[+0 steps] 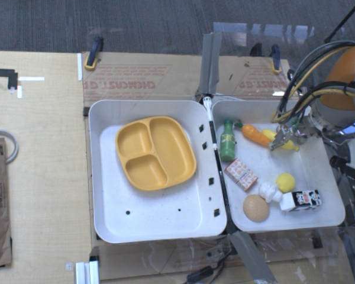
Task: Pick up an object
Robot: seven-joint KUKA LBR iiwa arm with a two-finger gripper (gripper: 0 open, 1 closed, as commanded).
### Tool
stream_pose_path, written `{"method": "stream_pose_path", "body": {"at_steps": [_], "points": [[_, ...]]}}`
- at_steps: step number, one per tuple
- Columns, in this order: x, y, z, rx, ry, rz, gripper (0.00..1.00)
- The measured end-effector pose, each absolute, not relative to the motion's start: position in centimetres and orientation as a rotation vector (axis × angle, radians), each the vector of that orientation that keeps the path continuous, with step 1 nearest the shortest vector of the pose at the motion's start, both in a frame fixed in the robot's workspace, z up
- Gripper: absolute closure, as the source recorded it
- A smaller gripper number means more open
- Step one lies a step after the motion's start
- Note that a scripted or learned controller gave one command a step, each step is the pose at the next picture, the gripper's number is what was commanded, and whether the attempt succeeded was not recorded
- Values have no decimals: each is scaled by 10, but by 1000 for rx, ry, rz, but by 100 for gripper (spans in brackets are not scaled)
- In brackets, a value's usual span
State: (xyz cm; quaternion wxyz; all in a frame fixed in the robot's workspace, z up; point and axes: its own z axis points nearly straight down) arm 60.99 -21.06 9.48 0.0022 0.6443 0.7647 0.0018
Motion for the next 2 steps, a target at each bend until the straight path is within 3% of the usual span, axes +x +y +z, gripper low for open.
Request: {"method": "stream_pose_path", "body": {"at_steps": [1, 2], "points": [[611, -211, 105, 2016, 2398, 3, 100], [654, -148, 193, 2001, 2419, -1, 100]]}}
